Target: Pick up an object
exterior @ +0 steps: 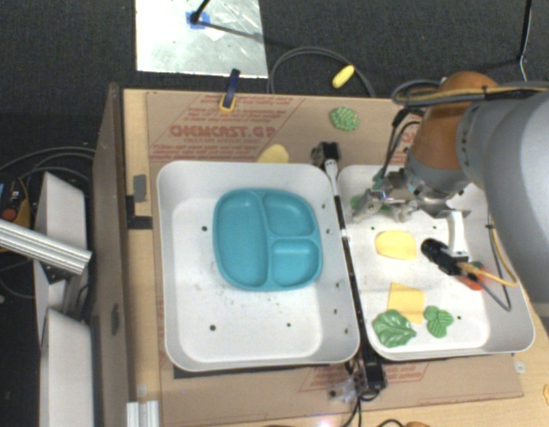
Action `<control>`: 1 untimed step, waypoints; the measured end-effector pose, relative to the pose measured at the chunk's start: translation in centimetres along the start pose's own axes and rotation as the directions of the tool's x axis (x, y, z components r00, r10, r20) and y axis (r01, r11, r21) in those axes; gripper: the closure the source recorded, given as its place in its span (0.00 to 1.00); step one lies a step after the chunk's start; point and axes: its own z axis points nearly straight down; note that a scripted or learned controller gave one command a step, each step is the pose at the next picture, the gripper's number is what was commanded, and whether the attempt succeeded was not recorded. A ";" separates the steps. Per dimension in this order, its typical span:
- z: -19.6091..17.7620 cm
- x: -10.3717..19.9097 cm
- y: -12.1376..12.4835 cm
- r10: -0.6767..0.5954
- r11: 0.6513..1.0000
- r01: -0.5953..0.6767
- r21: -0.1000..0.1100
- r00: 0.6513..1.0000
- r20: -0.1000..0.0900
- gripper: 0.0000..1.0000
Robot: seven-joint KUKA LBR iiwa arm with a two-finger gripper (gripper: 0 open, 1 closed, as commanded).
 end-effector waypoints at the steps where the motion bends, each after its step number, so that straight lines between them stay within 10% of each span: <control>1: -2.7 -0.5 -3.7 0.008 1.000 -0.008 0.005 1.000 0.001 0.00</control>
